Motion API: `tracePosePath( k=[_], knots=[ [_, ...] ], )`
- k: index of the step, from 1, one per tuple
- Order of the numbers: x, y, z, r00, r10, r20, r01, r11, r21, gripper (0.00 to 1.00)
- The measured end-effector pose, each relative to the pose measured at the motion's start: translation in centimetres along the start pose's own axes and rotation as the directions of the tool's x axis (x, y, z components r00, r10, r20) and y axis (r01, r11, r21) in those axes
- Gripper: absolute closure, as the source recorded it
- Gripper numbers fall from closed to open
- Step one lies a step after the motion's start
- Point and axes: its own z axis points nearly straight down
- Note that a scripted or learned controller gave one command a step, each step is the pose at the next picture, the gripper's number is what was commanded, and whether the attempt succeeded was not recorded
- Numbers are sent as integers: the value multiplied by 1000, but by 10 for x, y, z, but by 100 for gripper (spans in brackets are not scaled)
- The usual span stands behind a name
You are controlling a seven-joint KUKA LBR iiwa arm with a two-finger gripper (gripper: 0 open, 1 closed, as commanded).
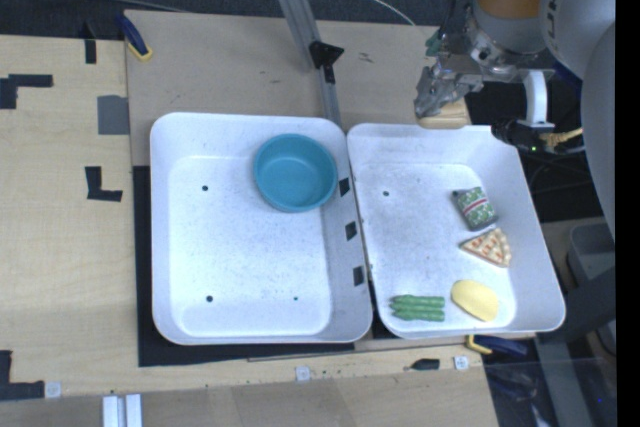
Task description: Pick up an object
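Observation:
My gripper [436,103] hangs above the far rim of the right bin [420,215], with nothing between its fingers that I can see. Inside that bin, along its right side, lie a small green and red packet [474,207], a pizza slice toy [488,248], a yellow lemon-like piece [474,299] and a green bean bundle [417,307]. All of them sit well toward the front of the bin, away from the gripper. A blue bowl [294,172] rests in the far right corner of the left bin [200,255].
A slanted metal pole [296,5] crosses the bench behind the bins and ends near the gap between them. A tan block [445,119] lies just behind the right bin under the gripper. Black clips [352,230] mark the seam between the bins.

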Motion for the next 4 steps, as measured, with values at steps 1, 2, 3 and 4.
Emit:
tracePosePath(
  k=[1,2,3,4],
  knots=[
    [0,0,-7,1000,1,0,-1,1000,4,100],
    [48,-9,-2,1000,-2,0,2,1000,6,100],
    [104,-27,14,1000,-4,-1,4,1000,9,100],
    [143,-48,19,1000,-3,-1,3,1000,8,100]
  ],
)
